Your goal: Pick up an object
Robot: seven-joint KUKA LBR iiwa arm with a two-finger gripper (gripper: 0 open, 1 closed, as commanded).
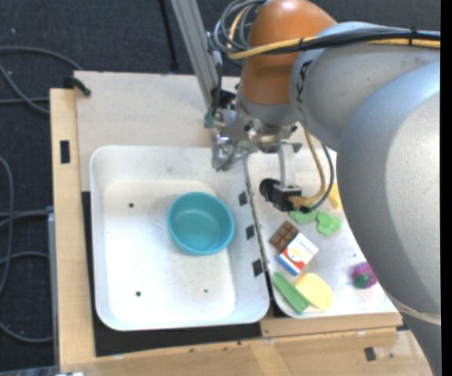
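Teal bowl (201, 222): upright in left bin (116, 210), near-left of gripper (224, 157), which hangs over bin's far-right rim. Jaws' state: cannot tell. Right bin (351, 304): small items.

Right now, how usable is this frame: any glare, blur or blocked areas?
Camera view: even light, soft shadows, no harsh glare on the left bin; the blue bowl is fairly sharp; the arm, big and close, covers much of the right bin; the gripper is too small to read.
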